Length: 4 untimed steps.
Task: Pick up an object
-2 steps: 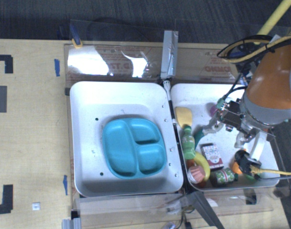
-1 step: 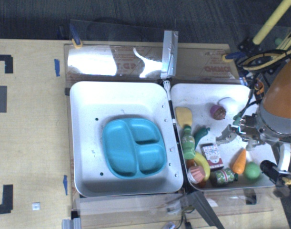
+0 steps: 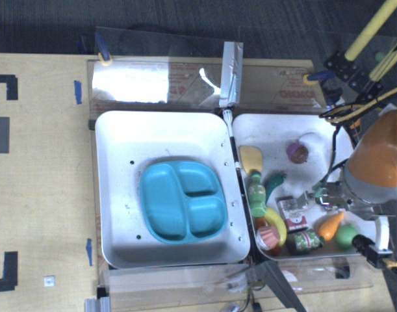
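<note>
The right bin (image 3: 276, 130) holds several small objects. Along its left wall lie a yellow piece (image 3: 250, 158), a green bottle (image 3: 255, 197) and a banana (image 3: 277, 223). A purple round item (image 3: 297, 152) sits near the back, with a teal item (image 3: 274, 182) in the middle. At the front are a red and white can (image 3: 268, 238), a small printed packet (image 3: 293, 213), a green can (image 3: 305, 240), an orange carrot (image 3: 329, 226) and a green ball (image 3: 345, 236). My gripper (image 3: 320, 197) hangs low at the bin's right side, just above the carrot and beside the packet. Nothing is visibly held.
The left bin (image 3: 114, 174) bears a blue divided plate (image 3: 183, 199). A clear plastic wall (image 3: 230, 73) stands behind the bins. The arm's orange band (image 3: 379, 155) and cables (image 3: 354, 106) hang over the right bin's right edge. Yellow rods (image 3: 377, 18) cross the top right.
</note>
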Motion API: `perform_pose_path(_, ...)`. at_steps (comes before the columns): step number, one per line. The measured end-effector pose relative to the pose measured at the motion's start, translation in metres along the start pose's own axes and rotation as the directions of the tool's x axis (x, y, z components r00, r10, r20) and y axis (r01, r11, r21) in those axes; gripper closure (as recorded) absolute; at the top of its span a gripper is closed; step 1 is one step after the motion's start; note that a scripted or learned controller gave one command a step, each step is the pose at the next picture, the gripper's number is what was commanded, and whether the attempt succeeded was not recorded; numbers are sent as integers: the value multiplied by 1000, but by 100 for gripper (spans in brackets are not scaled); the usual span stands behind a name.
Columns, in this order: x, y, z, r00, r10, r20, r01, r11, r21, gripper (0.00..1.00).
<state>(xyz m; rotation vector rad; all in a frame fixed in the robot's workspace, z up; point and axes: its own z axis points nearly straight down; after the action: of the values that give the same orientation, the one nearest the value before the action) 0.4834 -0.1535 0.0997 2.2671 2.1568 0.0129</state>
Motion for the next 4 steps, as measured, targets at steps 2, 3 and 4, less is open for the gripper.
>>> perform_pose_path(2,15,124,7,959,-283,-1,283,959,-4,0)
perform_pose_path(3,32,176,7,983,-183,2,183,983,-5,0)
perform_pose_path(4,33,179,-7,983,-185,5,185,983,-14,100)
